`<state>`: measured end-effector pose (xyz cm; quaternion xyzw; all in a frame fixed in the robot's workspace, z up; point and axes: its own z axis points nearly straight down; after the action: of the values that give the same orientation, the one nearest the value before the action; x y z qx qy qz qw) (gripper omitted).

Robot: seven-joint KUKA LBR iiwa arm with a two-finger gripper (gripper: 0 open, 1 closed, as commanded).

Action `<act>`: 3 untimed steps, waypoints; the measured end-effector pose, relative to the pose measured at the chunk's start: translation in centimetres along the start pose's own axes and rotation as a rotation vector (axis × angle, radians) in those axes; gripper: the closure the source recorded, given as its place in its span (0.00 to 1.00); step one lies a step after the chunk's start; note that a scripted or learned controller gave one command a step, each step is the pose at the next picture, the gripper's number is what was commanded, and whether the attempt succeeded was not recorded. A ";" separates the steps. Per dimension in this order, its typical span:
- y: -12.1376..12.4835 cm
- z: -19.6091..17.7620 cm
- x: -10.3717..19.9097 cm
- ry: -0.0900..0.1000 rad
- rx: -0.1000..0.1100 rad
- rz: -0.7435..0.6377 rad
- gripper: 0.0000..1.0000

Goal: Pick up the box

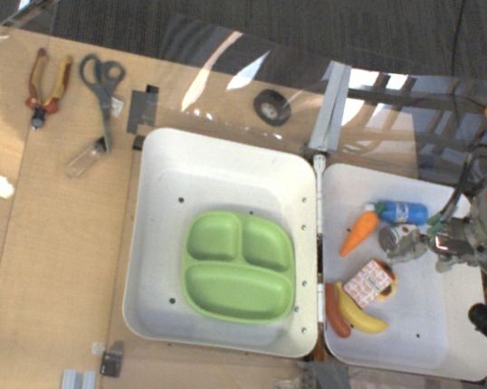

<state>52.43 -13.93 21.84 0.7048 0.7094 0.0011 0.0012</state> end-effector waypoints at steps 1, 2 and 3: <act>-2.2 11.7 3.2 0.000 -0.007 0.048 0.00; -1.9 10.6 3.3 0.001 -0.014 0.046 1.00; -1.9 10.6 3.3 0.000 -0.013 0.045 0.00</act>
<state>50.51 -10.60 11.22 0.7207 0.6932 0.0060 0.0057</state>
